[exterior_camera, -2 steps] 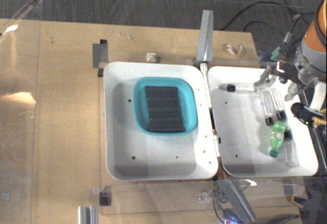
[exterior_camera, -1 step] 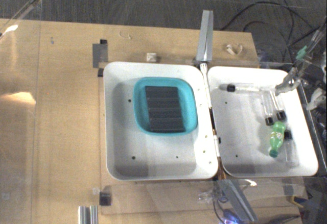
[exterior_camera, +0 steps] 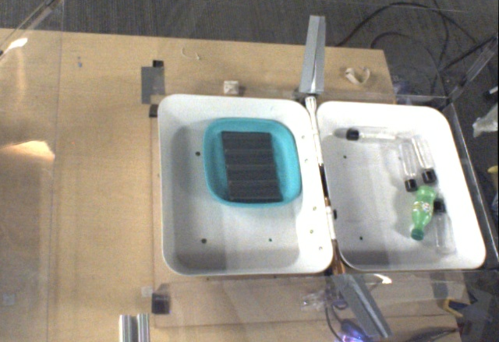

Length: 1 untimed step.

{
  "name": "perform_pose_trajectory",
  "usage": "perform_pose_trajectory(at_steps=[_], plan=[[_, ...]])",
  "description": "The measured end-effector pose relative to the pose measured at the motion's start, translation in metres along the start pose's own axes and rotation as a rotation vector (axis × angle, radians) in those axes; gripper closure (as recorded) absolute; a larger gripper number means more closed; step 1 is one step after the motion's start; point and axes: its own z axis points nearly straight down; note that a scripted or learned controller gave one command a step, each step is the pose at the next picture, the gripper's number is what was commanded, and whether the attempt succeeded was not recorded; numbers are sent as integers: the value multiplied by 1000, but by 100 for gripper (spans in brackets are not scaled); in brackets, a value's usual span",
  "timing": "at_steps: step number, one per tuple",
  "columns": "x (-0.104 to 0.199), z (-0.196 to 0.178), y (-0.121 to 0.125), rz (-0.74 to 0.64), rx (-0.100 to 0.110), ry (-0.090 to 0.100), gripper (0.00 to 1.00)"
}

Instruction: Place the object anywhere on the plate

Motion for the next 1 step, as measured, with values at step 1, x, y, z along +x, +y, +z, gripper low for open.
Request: perform_pose_trajectory(at_steps=[1], plan=[[-13,-19,12,110,3,-3,0]])
